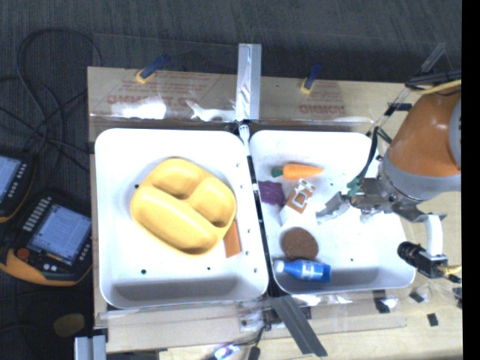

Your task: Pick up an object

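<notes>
Two shallow white bins sit side by side on the counter, seen from above at a slant. The left bin holds a large yellow lumpy object that takes up much of its floor, and a small orange block lies just beside that object's lower right edge, close to the wall between the bins.

The right bin holds several smaller things. An orange carrot lies near the top, with its green end toward the dividing wall. Below it a purple piece rests close to the divider, and a white bottle with a brown label lies tilted just beside it. A round brown disc sits below the bottle, and a blue bottle with a white cap lies on its side near the bin's front wall.

The grey arm with its orange band reaches in from the right, over the right bin's right half. Its hand hangs just to the right of the white bottle, apart from it, with nothing visibly between its fingers. Whether the fingers are spread or closed I cannot tell.
</notes>
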`<state>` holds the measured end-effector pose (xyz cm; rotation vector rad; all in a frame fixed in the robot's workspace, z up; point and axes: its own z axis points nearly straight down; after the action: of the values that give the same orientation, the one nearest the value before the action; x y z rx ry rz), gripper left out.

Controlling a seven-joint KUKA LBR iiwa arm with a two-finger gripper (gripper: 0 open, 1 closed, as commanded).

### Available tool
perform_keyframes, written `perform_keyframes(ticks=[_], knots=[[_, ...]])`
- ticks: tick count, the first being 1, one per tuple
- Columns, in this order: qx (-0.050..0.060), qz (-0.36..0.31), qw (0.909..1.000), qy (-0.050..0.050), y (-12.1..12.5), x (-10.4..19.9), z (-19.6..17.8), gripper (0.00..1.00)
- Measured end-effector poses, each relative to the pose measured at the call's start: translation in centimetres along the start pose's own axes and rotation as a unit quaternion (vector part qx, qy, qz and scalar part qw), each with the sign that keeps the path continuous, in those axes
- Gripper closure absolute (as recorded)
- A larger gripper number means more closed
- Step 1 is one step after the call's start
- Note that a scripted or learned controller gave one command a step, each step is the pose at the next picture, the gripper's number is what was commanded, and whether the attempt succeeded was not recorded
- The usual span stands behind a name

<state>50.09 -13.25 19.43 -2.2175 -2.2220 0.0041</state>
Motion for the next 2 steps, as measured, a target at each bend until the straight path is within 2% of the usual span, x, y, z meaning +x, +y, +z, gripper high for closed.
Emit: perform_keyframes(ticks=[1,2], knots=[[-0.001,-0.081,0.9967,0.001,2.1,3.5,9.8,0.0],[-0.01,0.009,0.9999,0.0,-0.3,2.6,10.4,0.0]])
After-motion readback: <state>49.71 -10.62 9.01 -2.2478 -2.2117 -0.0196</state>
